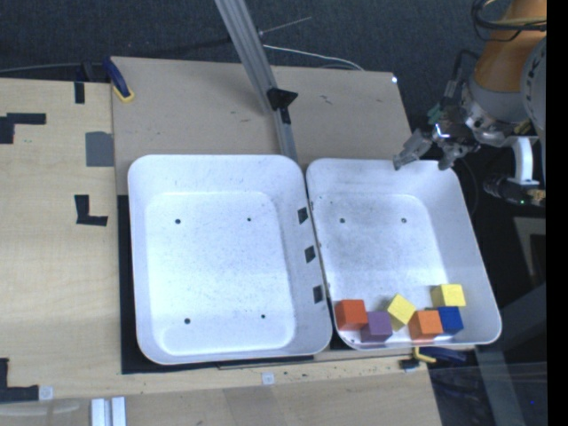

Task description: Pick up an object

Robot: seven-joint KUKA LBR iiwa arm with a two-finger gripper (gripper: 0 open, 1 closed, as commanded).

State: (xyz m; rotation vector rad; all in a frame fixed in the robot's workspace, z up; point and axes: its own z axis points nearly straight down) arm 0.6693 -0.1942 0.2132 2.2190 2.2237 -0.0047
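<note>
Several small blocks lie in the near corner of the right bin: an orange block, a purple block, a yellow block, a second orange block, a blue block and a second yellow block. My gripper hangs above the far right rim of that bin, well away from the blocks. Its fingers stand open with nothing between them.
The left bin sits beside the right one, joined by black clips. A slanted metal pole rises behind the bins. Black tape marks and a blue-yellow clamp lie on the bench at left.
</note>
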